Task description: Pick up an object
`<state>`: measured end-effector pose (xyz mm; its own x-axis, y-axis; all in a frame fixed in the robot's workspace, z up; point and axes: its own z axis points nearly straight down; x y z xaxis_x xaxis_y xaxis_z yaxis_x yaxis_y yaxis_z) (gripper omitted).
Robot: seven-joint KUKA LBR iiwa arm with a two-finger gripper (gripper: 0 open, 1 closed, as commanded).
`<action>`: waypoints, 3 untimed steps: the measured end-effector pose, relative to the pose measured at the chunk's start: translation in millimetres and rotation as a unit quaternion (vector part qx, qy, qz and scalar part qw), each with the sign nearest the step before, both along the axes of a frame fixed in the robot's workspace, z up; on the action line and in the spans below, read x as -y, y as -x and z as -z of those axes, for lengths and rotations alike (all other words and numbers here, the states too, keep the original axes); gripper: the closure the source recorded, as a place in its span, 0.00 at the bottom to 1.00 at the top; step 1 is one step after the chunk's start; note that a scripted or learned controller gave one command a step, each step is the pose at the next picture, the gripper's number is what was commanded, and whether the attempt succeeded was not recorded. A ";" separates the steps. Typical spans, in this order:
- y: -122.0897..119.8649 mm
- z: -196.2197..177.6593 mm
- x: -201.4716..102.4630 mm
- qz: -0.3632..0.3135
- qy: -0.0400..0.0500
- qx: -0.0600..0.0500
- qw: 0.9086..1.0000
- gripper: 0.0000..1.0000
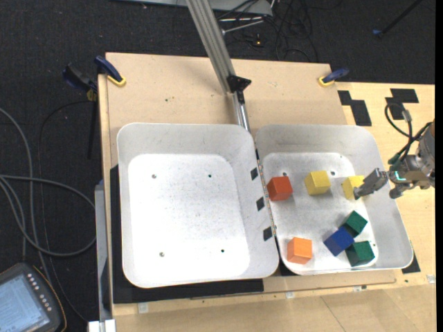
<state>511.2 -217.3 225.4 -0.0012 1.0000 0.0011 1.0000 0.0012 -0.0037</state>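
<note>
Status: nothing lifted. End effector (382, 185), fingers spread and bare, hangs beside yellow block (352, 185) (touching, perhaps); closing and lifting remain; other blocks sit further left and below.

I see two bins side by side on the bench (291, 88): the left bin (183, 203) at frame centre, the right bin (332, 144) at lower right. Seven blocks (318, 182) lie in the right bin, three across its middle, four nearer its lower edge.
</note>
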 end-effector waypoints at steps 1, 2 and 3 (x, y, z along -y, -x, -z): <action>-0.8 -1.7 0.0 0.000 0.001 0.002 1.000 0.00; -6.3 59.5 3.1 0.001 0.000 -0.001 1.000 0.00; -5.5 123.8 0.4 0.001 -0.001 -0.001 1.000 0.00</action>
<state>516.8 -217.7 101.6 0.0005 1.0000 0.0024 1.0000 -0.0005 -0.0061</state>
